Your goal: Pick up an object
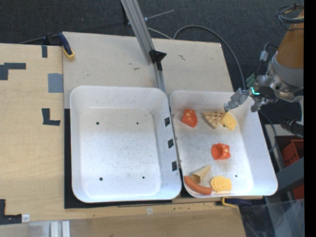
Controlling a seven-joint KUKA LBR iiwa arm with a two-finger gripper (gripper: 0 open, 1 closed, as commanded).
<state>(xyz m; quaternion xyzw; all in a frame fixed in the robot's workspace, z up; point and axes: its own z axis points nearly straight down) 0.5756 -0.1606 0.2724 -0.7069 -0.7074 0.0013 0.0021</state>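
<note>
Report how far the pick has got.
Done: the pincer has reached the right bin, by its far edge. In hand: nothing; it hangs just above the yellow piece and waffle. Left: the grasp and lift; all the toys lie in the bin.

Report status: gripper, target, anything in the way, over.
Gripper low over right bin's far end, nothing seen held. Nearest: yellow wedge, beside waffle piece. Nothing blocking.
</note>
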